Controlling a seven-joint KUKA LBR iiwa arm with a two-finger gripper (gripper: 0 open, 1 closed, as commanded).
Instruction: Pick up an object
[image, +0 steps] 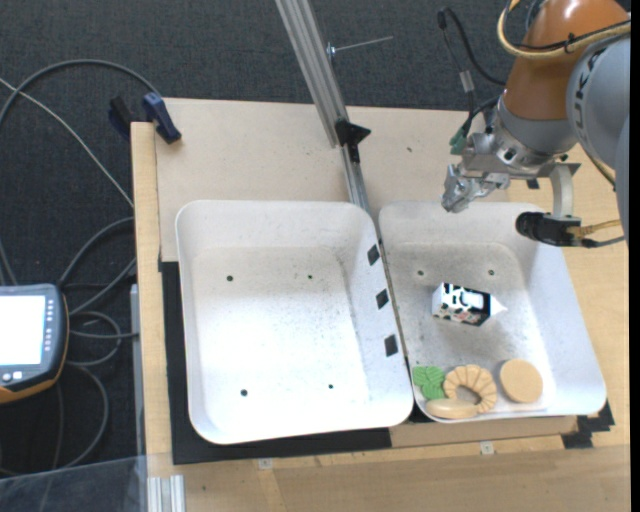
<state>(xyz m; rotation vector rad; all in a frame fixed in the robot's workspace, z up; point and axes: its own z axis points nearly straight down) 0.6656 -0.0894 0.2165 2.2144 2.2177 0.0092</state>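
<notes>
The arm (560, 70) enters at 2 o'clock and is cut off by the top and right frame edges; only its orange band and grey wrist are visible. The pincer (455, 197) hangs over the far rim of the right bin (560, 330), at 12 o'clock of that bin. Its tips appear as a small metallic cluster against the white rim, too compact to resolve, so its opening cannot be told. Nothing is visible between the tips.

The right bin is shallow white plastic with rounded corners and dark speckling. Four objects lie in it. A small black-and-white carton (463, 304) lies tilted near the centre; its print is illegible. Along the near wall, at 6 o'clock, lie a green leafy piece (428, 380), a tan ridged crescent resembling a croissant (470, 388) and a flat round tan disc (520, 380). The green piece touches the crescent.

The left bin (280, 320) has the same form and speckling. Both rest on the pale wooden bench (250, 150). A handheld screen unit (28, 338) at 9 o'clock is cut off by the left edge.
</notes>
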